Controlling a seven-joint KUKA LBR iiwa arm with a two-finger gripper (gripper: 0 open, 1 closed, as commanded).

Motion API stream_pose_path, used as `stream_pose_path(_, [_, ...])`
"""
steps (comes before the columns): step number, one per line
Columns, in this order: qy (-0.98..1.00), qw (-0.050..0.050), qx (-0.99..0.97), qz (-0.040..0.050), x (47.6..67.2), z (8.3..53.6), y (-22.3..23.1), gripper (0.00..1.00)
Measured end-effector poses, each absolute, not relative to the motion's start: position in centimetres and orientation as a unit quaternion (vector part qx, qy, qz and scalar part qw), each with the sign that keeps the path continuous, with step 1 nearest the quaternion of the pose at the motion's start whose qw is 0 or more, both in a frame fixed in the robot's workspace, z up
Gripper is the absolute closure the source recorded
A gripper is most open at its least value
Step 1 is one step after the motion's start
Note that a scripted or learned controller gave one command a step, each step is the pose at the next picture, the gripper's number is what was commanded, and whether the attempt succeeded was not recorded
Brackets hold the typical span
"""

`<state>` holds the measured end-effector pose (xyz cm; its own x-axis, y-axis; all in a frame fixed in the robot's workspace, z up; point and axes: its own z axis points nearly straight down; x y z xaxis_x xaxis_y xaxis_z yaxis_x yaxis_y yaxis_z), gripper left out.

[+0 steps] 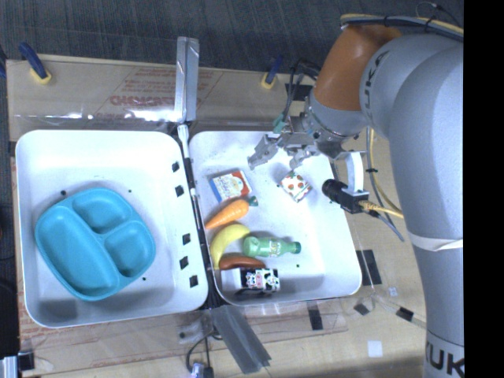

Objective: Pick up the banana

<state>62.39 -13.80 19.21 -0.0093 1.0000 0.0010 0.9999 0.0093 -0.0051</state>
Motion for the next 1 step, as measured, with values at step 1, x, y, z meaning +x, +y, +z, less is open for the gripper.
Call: stream_pose_path(1, [-0.785, 0.003, -0.619, 0.0016, 62.59, 19.06, -8.21, 0.00])
